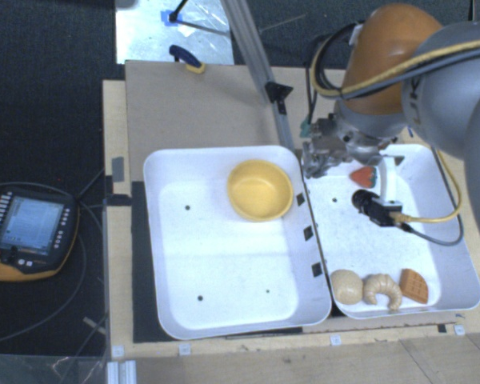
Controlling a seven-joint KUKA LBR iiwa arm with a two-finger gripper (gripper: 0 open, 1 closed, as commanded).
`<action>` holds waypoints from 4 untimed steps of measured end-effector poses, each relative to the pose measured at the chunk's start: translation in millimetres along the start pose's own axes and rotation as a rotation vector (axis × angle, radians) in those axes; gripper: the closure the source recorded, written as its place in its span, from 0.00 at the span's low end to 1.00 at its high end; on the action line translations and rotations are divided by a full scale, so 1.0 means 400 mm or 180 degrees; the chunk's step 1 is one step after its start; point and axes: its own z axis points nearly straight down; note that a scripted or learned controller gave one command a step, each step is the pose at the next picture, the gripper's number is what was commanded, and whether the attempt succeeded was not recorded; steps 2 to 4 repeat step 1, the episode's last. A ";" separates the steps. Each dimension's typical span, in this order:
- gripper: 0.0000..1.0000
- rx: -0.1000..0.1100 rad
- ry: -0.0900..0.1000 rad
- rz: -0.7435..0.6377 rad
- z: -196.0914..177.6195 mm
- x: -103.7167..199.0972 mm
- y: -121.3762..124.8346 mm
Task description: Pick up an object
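- I see the desk under a sheet of brown board, with the two white bins sitting side by side on it.
- The grey arm comes in from the right, its orange band bulging above the wrist, with yellow and black cables looping round it.
- The left bin holds one thing, a yellow bowl, upright, near its far right corner.
- The right bin carries the rest of the things.
- The claw hangs over the far left corner of the right bin, just beside the wall shared by the two bins; from this angle I cannot tell how it is set.
- A teach pendant lies on the dark floor to the left of the desk.
- Along the near edge of the right bin I count three small things in a row: a pale round roll, a curled croissant-like piece touching it, and an orange waffle-like piece just beside that.
- A small red-orange object lies under the wrist, partly hidden.
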 end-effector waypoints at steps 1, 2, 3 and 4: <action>1.00 -0.0004 0.0001 0.0000 -0.011 0.131 -0.024; 1.00 -0.0004 0.0001 0.0000 -0.011 0.131 -0.024; 1.00 -0.0004 0.0001 0.0000 -0.011 0.131 -0.024; 1.00 -0.0004 0.0001 0.0000 -0.011 0.131 -0.024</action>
